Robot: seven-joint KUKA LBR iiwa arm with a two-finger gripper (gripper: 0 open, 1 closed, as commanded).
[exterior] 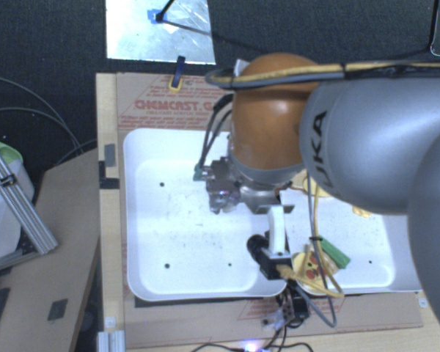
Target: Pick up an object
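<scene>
Arm covering right bin, green piece beside it, jaws' state unclear

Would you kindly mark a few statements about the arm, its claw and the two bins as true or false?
1. The claw hangs over the bin on the view's left. True.
2. A green object lies in the bin on the view's right. True.
3. The band above the wrist is blue. False: it is orange.
4. Both bins are black. False: they are white.
5. The arm reaches in from the view's left. False: it comes from the right.
</scene>
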